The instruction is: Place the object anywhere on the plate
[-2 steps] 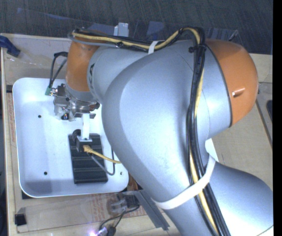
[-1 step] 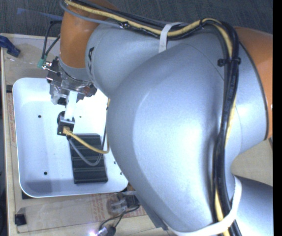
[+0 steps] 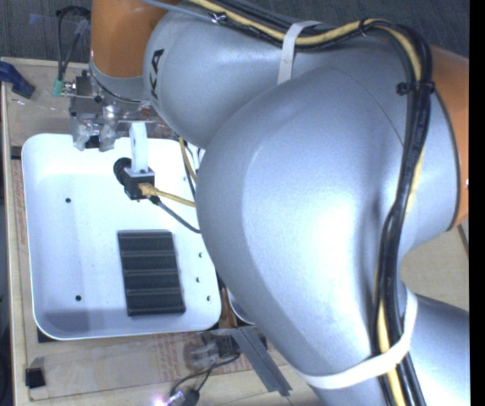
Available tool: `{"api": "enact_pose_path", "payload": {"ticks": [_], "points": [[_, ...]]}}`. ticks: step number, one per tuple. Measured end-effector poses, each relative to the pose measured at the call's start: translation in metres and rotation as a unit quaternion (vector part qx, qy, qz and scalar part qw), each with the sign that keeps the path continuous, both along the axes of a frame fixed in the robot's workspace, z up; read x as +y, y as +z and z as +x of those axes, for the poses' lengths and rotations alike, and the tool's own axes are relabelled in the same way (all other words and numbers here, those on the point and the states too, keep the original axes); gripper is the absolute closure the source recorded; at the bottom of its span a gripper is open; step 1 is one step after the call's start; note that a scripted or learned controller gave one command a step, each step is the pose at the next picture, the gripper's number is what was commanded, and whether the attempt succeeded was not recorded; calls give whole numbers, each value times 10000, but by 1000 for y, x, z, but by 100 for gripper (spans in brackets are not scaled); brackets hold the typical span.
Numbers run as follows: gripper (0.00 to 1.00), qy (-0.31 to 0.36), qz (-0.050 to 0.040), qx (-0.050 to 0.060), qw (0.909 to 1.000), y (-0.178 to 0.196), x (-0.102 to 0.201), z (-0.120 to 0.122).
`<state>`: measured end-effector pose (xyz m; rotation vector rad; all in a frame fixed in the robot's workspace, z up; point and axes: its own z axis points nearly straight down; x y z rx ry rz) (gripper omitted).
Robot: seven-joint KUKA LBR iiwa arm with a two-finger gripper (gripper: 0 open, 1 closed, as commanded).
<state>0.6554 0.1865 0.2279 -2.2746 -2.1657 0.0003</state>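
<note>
Arm's bulk covers most of the worktop (image 3: 98, 370). End effector (image 3: 98, 134) sits over white bin (image 3: 52, 227) top edge; can't tell its state. Black ribbed object (image 3: 151, 272) lies in bin, ungrasped. Plate hidden; task looks barely started.

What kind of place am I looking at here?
Most likely a robotics lab or test bench. A big grey arm with bundled cables reaches over a shallow white bin on a wooden bench, with loose wiring around the edges.
</note>
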Motion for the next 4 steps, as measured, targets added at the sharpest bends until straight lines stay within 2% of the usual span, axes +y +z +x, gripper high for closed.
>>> {"api": "enact_pose_path", "payload": {"ticks": [1,2,3,4], "points": [[100,1644,4,23,9864,-15,29,-4],[100,-198,-14,36,9998,-133,23,-49],[100,-1282,-14,14,9917,-1,22,-108],[100,-568,-2,4,9984,120,-55,-175]]}}
